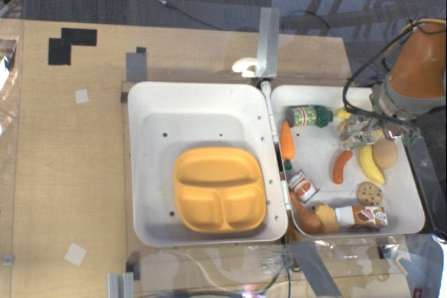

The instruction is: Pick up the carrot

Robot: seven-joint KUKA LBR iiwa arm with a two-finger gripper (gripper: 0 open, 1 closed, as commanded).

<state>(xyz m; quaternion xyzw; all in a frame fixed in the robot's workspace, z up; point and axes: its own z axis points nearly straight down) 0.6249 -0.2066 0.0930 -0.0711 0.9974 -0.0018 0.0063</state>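
Two shallow white bins sit on the bench; the small orange carrot [287, 139] lies by the right bin's [416, 214] left wall. Over its far right side hovers the pincer [362, 134], whether open or closed I cannot tell.

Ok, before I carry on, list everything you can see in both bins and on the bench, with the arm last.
Divided tray: 1, yellow, left bin.
Carrot: 1, orange, right bin, by its left wall.
Bottle: 1, green, right bin, top.
Sausage: 1, red-orange, right bin, middle.
Banana: 1, yellow, right of sausage.
Potato: 1, tan, beside banana.
Cookie: 1, brown, lower right.
Can: 1, red and white, lower left.
Arm: 1, grey and orange, over right bin; gripper above the banana.
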